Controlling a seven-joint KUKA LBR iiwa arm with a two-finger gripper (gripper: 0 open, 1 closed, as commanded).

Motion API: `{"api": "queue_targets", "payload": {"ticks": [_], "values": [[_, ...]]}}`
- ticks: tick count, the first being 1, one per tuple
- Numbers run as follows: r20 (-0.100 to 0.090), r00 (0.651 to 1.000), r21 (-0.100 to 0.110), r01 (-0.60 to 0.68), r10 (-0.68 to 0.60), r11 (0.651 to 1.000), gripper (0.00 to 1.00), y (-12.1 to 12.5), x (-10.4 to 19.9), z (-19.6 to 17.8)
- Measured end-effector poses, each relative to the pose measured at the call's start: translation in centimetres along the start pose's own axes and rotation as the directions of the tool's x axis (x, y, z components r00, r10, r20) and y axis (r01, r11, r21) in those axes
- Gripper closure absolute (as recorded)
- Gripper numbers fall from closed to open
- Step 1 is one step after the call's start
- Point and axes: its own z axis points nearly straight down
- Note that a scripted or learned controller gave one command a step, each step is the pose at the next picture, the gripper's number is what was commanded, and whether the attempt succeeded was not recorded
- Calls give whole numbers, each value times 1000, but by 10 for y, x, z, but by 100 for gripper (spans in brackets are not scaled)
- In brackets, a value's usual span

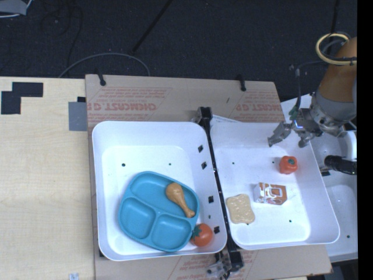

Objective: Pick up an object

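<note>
While my gripper (292,132) hangs with fingers spread and nothing between them over the right bin (326,217)'s far right corner, I'd drop straight onto the small orange fruit (288,164) just nearer, centring it before closing.

Two bins stand side by side on the bench. The left bin (111,150) holds a compartmented tray (140,217) toward its near side; a drumstick (180,198) lies on the tray's right part, and a tomato (203,235) sits just beside the tray's near right corner. In the right bin (315,229), a cracker (240,209) lies near left, a small carton (271,193) to its right, and a round fruit (288,164) behind the carton.
</note>
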Motion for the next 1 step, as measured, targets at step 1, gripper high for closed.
{"api": "queue_targets", "payload": {"ticks": [1], "values": [[1,1000,-1,-1,1,1000,0,-1,-3,44]]}}
